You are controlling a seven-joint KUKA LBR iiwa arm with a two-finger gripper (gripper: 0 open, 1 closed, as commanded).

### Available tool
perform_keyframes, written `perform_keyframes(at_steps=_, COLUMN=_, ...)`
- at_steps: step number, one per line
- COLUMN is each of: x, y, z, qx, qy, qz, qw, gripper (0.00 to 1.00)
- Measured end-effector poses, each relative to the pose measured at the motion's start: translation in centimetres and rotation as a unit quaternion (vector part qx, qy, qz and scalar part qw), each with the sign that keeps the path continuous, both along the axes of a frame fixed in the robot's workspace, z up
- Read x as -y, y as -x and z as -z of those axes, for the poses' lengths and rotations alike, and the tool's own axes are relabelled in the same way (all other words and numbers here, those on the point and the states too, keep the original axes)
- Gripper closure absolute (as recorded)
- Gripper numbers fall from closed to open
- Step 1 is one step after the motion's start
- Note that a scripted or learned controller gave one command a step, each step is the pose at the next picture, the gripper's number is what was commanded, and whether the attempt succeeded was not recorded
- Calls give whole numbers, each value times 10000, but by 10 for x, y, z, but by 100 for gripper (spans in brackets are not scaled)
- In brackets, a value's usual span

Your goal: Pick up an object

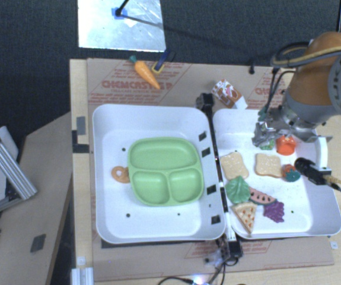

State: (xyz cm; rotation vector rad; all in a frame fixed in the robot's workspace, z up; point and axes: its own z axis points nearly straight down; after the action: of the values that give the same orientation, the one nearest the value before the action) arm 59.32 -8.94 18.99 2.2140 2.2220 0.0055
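A: The arm (327,82) crowds the right bin (321,218); its gripper (266,134) hangs at the bin's eleven o'clock. Whether it is spread or pinching cannot be told.

B: The orange toy (285,145), small and rounded, sits just beside it at three o'clock. A descent could nudge it away.

Red print reading "CHEMCAST" runs across the brown protective sheet (176,76) covering the bench, at upper centre of the frame above the two bins. The same red lettering repeats fainter toward the upper right and along the lower edge, too small to read there.
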Motion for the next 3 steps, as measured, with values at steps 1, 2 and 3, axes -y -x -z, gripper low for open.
perform_keyframes(at_steps=1, x=0, y=-1, z=-37, qx=-1, qy=-2, qz=-5, qw=10000, gripper=100)
perform_keyframes(at_steps=2, x=-57, y=2, z=-44, qx=-20, qy=-12, qz=-28, qw=10000, gripper=100)
perform_keyframes(at_steps=3, x=-103, y=-11, z=-40, qx=-13, qy=-11, qz=-27, qw=10000, gripper=100)
